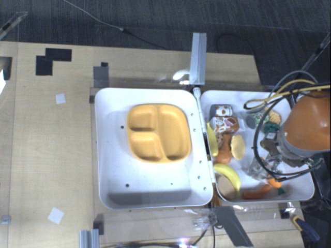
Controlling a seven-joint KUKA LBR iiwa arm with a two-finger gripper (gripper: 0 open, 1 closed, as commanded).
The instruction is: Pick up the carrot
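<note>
The carrot (257,192) is a reddish-orange stick with a green tip. It lies along the front wall of the right bin (305,192). My gripper (265,165) hangs below the orange-banded wrist (309,122), low over the right half of that bin. It is just above and behind the carrot's green end. Cables and the wrist cover most of the gripper. A small bright orange piece (273,182) shows right under it, and I cannot tell what it belongs to.
A banana (228,175) lies left of the carrot. Behind it are a pale yellow slice (237,147), a brown-orange item (225,149) and printed packs (224,119). The left bin (111,190) holds a yellow divided plate (157,132).
</note>
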